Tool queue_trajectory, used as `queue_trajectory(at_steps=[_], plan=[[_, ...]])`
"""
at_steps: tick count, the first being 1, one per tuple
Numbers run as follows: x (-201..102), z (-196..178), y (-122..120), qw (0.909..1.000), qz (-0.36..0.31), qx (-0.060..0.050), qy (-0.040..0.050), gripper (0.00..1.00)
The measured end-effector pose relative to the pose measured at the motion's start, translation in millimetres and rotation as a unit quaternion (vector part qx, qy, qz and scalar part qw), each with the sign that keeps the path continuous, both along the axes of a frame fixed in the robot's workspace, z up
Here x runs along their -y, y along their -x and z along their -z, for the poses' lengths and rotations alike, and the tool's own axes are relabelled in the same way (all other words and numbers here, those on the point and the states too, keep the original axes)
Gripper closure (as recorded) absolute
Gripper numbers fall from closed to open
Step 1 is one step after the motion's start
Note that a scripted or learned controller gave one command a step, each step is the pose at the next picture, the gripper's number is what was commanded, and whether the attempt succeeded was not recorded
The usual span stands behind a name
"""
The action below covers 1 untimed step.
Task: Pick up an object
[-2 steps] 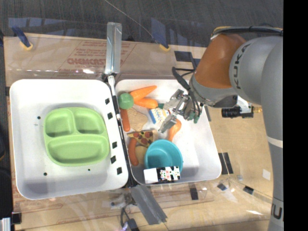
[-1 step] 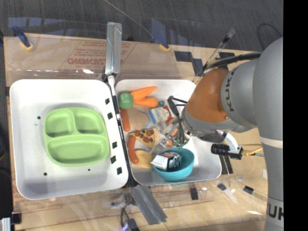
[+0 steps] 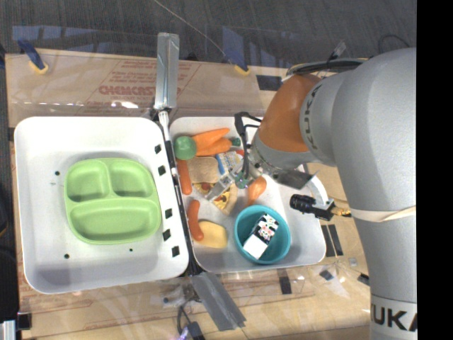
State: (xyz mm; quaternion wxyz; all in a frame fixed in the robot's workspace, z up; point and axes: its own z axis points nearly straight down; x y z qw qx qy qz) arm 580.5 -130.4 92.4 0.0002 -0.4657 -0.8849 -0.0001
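The pincer (image 3: 243, 178), its grip impossible to tell, is hovering just left of a small carrot (image 3: 257, 188) lying aslant.

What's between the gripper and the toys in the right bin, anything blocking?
Nothing visible. The gripper is already down among the toy food in the right bin, next to a small orange piece. The teal bowl sits nearer the camera, off to the side.

Small orange carrot-like piece (image 3: 257, 188), tilted, right bin's middle, just above teal bowl (image 3: 262, 235).
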Motion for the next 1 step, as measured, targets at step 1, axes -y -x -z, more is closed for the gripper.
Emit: queue_trajectory(at_steps=[1], plan=[[-17.5,1.5,-64.2,0.9271,0.375,-0.01,0.0015,0.0]])
